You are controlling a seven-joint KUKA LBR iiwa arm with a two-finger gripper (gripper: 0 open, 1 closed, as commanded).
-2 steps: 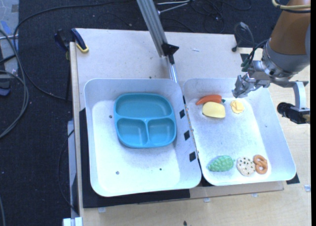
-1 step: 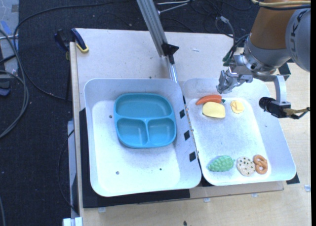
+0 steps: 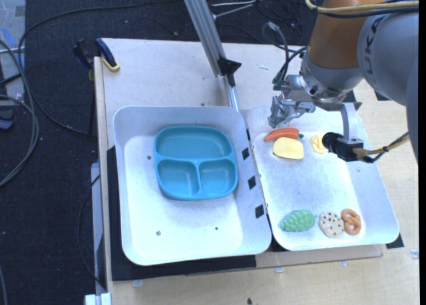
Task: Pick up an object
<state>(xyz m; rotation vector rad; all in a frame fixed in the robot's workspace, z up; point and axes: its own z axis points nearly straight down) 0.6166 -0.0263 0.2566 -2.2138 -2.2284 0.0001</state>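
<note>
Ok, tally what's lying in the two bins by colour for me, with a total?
Blue: 1, the divided tray
Green: 1, bumpy piece
Yellow: 2, wedge and small piece
Orange-red: 1, carrot-like piece
Tan/brown: 2, cookie and pretzel
Total: 7

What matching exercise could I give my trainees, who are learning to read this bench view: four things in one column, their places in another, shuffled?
Things:
1. blue divided plastic tray
2. yellow flat wedge-shaped toy
3. green bumpy toy
4. brown pretzel-shaped toy

Places:
A. right bin, near edge, at the left end of a row of three toys
B. right bin, far end, just below the gripper
C. middle of the left bin
D. right bin, near edge, at the right end of that row

Pairs: 1-C, 2-B, 3-A, 4-D
</note>
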